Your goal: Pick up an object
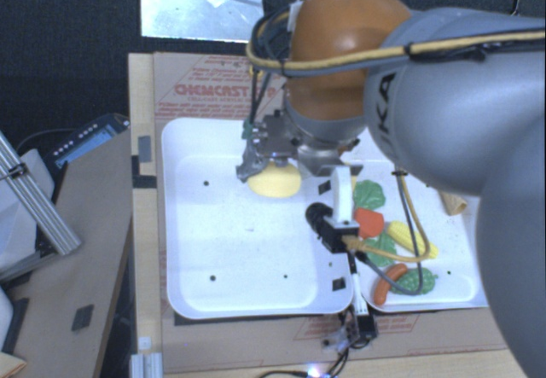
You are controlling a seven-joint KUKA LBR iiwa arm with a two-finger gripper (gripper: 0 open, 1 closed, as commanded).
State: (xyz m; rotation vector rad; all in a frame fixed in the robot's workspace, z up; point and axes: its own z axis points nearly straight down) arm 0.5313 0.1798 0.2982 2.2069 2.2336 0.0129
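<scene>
my end effector (266, 154) sits right over the yellow lemon (275, 183) in the left bin (196, 282), touching its upper edge (long axis runs left-right); i cannot tell whether i'm grasping it.

You cannot see the fingertips of the grey metal gripper (266, 165): the orange wrist band and the gripper's own body cover them. The pale yellow rounded object (276, 183) has its upper edge tucked under that gripper. The right-hand shallow white bin (456, 287) is largely covered by the grey arm, and its toy foods overlap too closely to separate. The arm runs off the right edge.
</scene>
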